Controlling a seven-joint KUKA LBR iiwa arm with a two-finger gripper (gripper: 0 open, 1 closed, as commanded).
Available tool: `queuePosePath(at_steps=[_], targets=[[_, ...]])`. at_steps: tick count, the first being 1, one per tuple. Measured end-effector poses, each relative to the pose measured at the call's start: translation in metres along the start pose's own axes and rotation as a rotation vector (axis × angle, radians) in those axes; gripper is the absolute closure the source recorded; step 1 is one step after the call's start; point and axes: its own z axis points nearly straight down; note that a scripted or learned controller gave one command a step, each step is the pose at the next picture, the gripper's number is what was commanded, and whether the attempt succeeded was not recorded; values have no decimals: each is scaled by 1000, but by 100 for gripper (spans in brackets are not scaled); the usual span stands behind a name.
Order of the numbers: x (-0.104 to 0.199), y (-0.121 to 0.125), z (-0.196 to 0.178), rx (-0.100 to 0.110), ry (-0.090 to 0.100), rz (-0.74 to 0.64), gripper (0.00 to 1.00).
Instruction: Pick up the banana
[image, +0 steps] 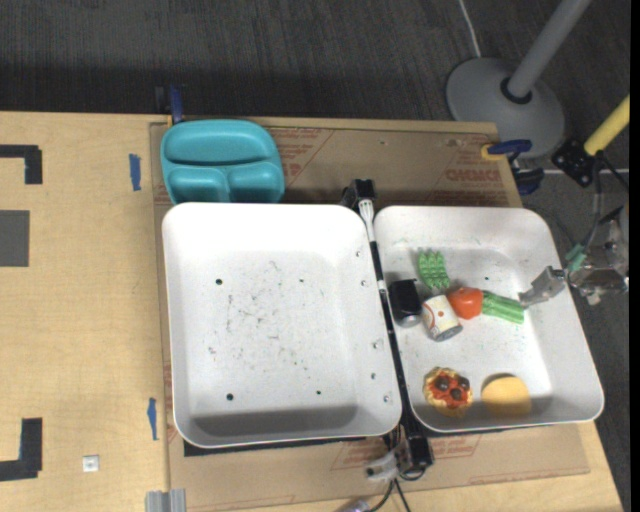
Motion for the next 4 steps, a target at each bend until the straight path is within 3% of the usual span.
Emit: queuePosePath(at_steps=[1, 2, 3, 4], targets=[[74, -11, 108, 1, 2, -350, 0], [119, -49, 108, -1, 2, -334, 0], [137, 77, 7, -2, 0, -153, 0], [230, 31, 8, 3, 2, -113, 0]])
